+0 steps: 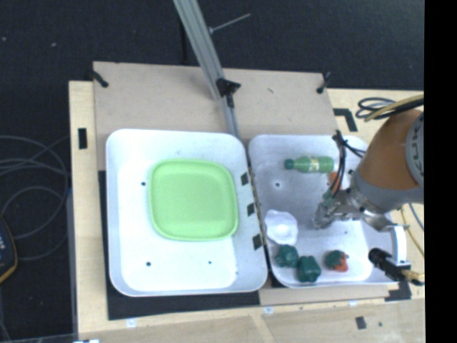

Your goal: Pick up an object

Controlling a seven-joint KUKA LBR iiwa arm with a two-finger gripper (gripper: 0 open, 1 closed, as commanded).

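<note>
Tool [323, 216], finger state indiscernible, hangs over bare right bin [300, 191] floor; closing here likely grabs nothing.

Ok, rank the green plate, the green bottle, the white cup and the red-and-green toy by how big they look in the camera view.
1. Green plate, by far the largest.
2. Green bottle.
3. White cup, close to the bottle in area, so that order is unsure.
4. Red-and-green toy, the smallest.

2 white bins [121, 213], 1 green plate [193, 199] (left bin), 1 bottle [310, 164], 1 white cup [281, 227], 2 dark green lumps [288, 256]
</note>
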